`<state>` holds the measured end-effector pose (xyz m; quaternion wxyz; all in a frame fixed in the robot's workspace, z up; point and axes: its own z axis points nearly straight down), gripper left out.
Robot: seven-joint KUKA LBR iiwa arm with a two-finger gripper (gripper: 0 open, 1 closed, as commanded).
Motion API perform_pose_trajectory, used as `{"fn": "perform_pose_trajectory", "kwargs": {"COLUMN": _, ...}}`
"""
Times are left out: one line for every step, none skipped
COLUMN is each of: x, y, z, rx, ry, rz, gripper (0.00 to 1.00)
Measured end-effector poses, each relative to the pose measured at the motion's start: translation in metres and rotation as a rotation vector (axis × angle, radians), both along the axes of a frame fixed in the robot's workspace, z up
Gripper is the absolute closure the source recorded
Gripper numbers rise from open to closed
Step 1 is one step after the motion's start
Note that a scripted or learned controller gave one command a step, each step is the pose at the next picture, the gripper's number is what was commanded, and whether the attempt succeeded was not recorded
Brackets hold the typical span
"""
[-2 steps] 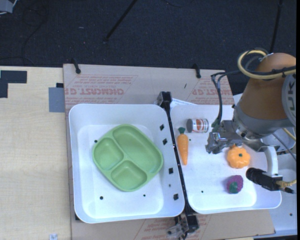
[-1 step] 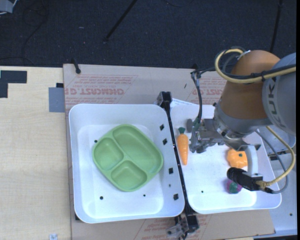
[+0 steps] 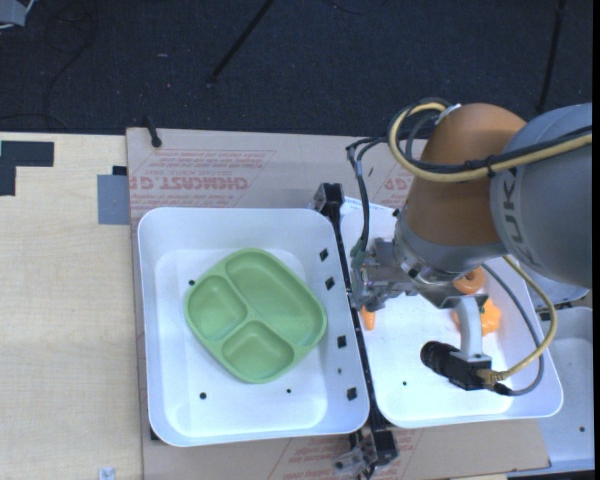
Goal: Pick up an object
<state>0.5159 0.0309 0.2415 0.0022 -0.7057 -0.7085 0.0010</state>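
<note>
A green divided plate [image 3: 255, 313] lies in the left white bin [image 3: 170, 408], a little left of its middle. My gripper [image 3: 372, 290] hangs over the left side of the right white bin [image 3: 535, 403], close to the wall between the bins. Just below it shows a small orange piece [image 3: 368, 319]; whether the gripper touches it I cannot tell. Another orange object [image 3: 488, 315] lies in the right bin, partly hidden under the wrist. The arm's grey and orange body [image 3: 470, 188] covers the back of that bin.
The bins stand on a cardboard sheet [image 3: 230, 173] on a pale wooden bench [image 3: 50, 318]. A black divider [image 3: 346, 308] runs between the bins. Cables loop around the wrist.
</note>
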Motion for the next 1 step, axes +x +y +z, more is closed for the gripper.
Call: {"fn": "perform_pose_trajectory", "kwargs": {"x": -0.0115, "y": 0.0514, "z": 0.0015, "rx": 0.000, "ry": 0.001, "rz": 0.001, "gripper": 1.00}}
